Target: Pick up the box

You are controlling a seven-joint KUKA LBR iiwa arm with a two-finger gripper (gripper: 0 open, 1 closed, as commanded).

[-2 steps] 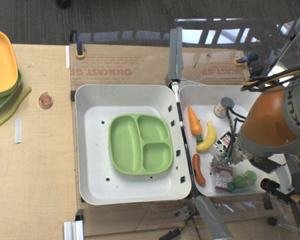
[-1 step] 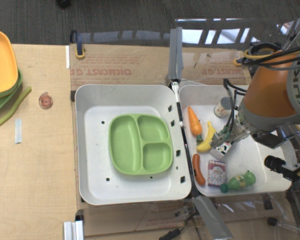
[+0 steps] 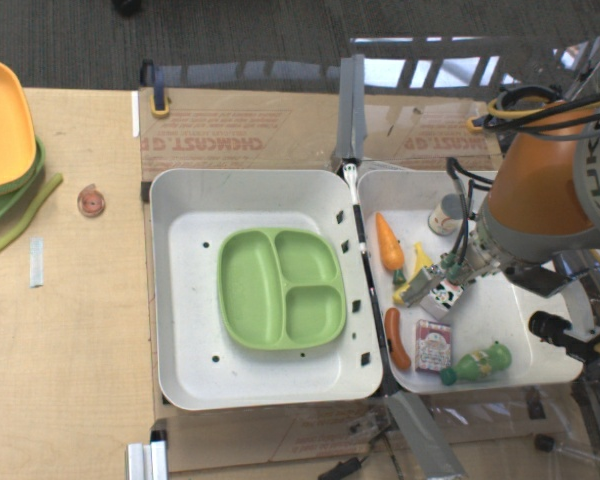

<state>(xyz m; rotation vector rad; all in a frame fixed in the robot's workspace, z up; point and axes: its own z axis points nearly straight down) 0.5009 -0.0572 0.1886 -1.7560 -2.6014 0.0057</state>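
Observation:
A small pink box (image 3: 432, 346) lies flat near the front of the right bin (image 3: 540, 363). My gripper (image 3: 430, 283) hangs low over the middle of that bin, just behind the pink box. A small white carton with black spots (image 3: 446, 294) lies right at the gripper's tip, and I cannot tell whether it is gripped. The arm's orange band (image 3: 550, 183) covers the bin's back right part.
The right bin also contains an orange carrot (image 3: 389, 244), a yellow piece (image 3: 421, 260), a red sausage (image 3: 397, 338), a green bottle toy (image 3: 477, 362) and a grey-white object (image 3: 446, 215). A green divided plate (image 3: 282, 288) lies in the left bin (image 3: 180, 298). Orange and green plates (image 3: 2, 153) sit far left.

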